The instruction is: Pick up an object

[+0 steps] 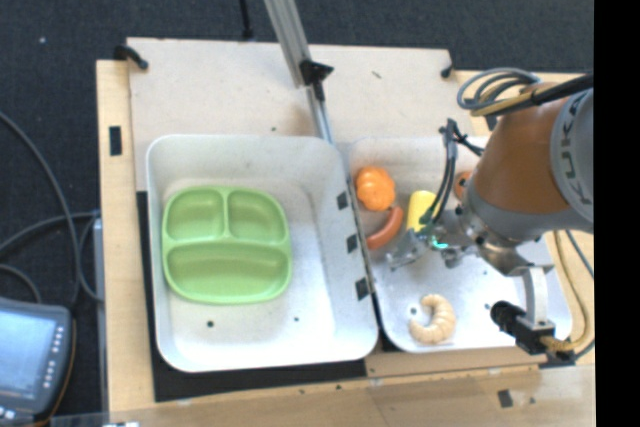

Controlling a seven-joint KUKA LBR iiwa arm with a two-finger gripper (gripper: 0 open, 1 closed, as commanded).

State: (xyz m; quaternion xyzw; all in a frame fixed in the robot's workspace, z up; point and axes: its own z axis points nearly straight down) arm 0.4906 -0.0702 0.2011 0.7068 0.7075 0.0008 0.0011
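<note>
Over rt bin (pixel 400 330): tool (pixel 425 250) grip state unclear, nr curved croissant (pixel 433 318), round orange (pixel 375 187).

Lime-green divided tray (pixel 227 245) in a white left bin (pixel 330 177); bright orange fruit (pixel 375 187), reddish-brown sausage (pixel 384 227), yellow piece (pixel 421 208), pale tan croissant (pixel 434 318) in the white right bin (pixel 400 287); grey arm (pixel 525 177) banded orange.

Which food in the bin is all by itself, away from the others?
The croissant, pale and curled, lies alone near the front. The orange, sausage and yellow piece crowd together farther back.
</note>
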